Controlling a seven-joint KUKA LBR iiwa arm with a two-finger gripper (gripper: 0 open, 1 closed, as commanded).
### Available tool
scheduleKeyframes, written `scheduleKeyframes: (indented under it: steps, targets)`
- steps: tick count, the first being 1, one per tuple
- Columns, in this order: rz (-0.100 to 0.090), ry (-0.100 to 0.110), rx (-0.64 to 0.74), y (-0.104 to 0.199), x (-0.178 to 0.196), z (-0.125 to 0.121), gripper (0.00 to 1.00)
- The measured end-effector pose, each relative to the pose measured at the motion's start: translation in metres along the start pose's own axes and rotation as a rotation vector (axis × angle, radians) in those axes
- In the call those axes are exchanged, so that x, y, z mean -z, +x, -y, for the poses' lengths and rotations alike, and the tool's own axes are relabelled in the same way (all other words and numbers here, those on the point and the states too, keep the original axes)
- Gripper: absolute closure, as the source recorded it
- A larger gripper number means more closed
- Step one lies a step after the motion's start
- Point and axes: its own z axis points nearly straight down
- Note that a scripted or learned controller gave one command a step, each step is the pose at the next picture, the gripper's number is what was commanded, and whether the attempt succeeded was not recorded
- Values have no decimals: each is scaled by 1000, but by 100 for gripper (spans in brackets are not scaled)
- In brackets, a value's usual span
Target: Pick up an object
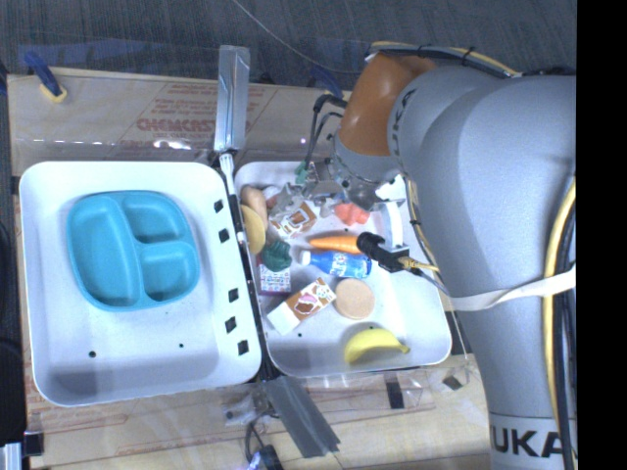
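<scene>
The right bin (431,333) holds several small items. A yellow banana (374,345) lies near its front edge, with a tan round disc (355,300) and a brown-and-white carton (309,302) just behind it. Mid-bin are an orange carrot (336,243), a blue bottle (338,262), a green piece (277,256) and a small purple-and-white box (275,279). Against the left wall lies a pale yellow oblong item (254,225), with a snack packet (295,218) beside it. My gripper (312,182) hangs low over the bin's far end, above the packet. A red item (350,211) lies under the wrist.
The left bin (59,360) holds a blue divided tray (134,247). A metal divider (231,101) stands between the bins at the back. The grey arm (480,194) covers the right side of the right bin.
</scene>
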Motion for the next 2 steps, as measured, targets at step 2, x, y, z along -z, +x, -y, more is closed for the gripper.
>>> scheduleKeyframes:
  steps: [2]
  targets:
    - [5,-44,-16,-4,2,61,0]
